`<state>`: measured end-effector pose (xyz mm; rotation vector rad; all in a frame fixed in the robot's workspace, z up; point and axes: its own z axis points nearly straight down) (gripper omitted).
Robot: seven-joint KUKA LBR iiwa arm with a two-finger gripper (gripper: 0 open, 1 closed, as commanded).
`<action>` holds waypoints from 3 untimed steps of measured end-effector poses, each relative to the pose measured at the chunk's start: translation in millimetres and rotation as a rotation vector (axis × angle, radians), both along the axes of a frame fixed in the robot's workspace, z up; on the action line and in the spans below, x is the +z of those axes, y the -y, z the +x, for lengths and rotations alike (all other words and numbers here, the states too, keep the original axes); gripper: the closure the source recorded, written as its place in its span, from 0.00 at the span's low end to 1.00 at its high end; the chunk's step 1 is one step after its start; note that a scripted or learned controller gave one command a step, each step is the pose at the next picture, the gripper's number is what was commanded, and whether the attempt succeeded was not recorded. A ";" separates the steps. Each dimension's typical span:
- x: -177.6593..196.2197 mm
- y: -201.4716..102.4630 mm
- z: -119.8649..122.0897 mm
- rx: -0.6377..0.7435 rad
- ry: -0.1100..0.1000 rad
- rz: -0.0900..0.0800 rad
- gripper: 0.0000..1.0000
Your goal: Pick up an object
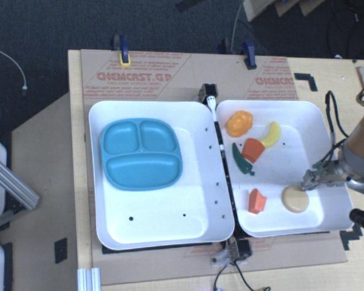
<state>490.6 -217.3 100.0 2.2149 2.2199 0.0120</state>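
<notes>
Bench (pixel 170 71) is carrying two white bins side by side. Left bin (pixel 164 223) is holding a blue divided plate (pixel 142 154). Right bin (pixel 315 220) is holding the toy food: orange pepper-like piece (pixel 239 123), yellow banana-like piece (pixel 270 134), red pepper with a green stem (pixel 250 151), small orange-red block (pixel 256 201), pale round bun-like piece (pixel 295 199). Arm (pixel 359 156) is reaching in from the right over the right bin.

Gripper (pixel 310 179) is sitting low, just beside and above the pale round piece, maybe touching its upper edge; can't tell. Gripper opening: cannot tell, too small and blurred; nothing is visibly being held.

Likely target is the pale round piece, lying near the right bin's front edge, apart from the block.

Risks, judging from here: gripper looks offset toward the piece's top right, so closing could be pinching the edge and squirting the round piece away, or pushing it toward the bin wall. Smooth rounded shape is probably slipping easily on the lift
</notes>
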 end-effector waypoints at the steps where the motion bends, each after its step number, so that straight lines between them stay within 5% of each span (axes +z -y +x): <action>1: 52.5 -6.8 9.4 0.000 -0.002 -0.005 1.00; 3: 139.0 -8.0 13.0 -0.001 -0.003 -0.005 1.00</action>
